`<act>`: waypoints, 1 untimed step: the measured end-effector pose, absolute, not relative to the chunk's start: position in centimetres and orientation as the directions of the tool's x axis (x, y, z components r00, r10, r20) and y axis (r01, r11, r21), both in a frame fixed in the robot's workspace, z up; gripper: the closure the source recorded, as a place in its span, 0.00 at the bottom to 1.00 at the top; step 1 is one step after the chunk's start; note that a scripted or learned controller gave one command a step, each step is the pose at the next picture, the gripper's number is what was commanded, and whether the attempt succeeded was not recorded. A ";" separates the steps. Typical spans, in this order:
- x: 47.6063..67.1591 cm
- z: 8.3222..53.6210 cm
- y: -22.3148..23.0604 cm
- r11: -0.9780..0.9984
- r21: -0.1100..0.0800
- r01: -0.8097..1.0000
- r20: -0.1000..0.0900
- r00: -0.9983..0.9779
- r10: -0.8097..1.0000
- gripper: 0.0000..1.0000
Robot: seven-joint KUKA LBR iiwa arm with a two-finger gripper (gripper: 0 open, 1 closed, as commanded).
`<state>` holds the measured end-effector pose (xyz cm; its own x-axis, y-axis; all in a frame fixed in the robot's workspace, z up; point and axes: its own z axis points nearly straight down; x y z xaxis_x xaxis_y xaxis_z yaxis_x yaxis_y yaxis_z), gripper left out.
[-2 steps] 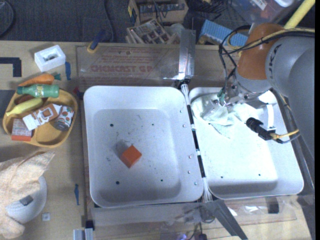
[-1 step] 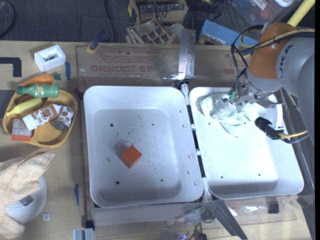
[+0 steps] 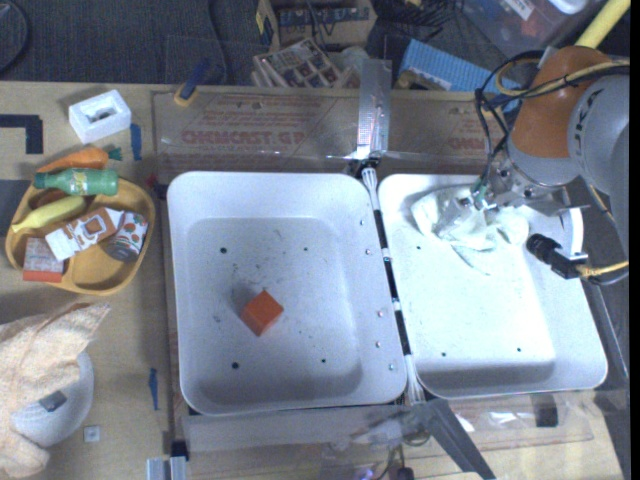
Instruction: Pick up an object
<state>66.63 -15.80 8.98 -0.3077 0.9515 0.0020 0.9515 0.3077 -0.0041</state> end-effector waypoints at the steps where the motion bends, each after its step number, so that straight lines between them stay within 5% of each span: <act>1: 66.7 12.7 -14.6 0.159 0.003 0.987 -0.003 -0.159 0.987 0.00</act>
